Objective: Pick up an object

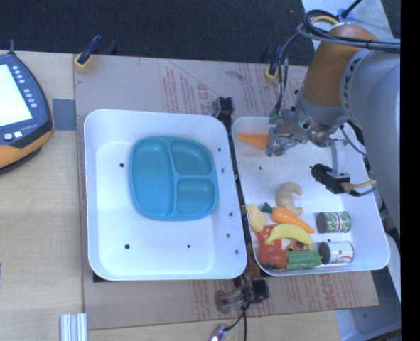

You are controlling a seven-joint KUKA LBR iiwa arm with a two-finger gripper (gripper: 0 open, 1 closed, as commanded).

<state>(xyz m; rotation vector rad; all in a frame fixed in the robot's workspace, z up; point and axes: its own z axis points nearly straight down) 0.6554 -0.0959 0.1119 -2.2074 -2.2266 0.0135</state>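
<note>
A grey KUKA arm with an orange band reaches from the right over the right bin (372, 258), its gripper (279, 143) lowered at the bin's far left corner, directly beside an orange carrot-shaped toy (252, 140). The toy lies flat on the bin floor with its long axis running roughly left to right across the view; the narrow tip points left toward the divider between the bins, and the thick end sits at the gripper. Whether the fingers are spread or pressed together cannot be told from this slanted angle (the wrist housing and cables crowd that corner), and nothing shows the toy pinched between them.

By that evidence the pick is at the approach or grasp stage: the toy rests on the bin floor, not lifted, so closing and raising appear to remain. A heap of other toy food (286, 236) and two small cans (334, 222) sit untouched at the bin's near end. The left bin (99, 190) holds a blue divided plate (173, 177).
</note>
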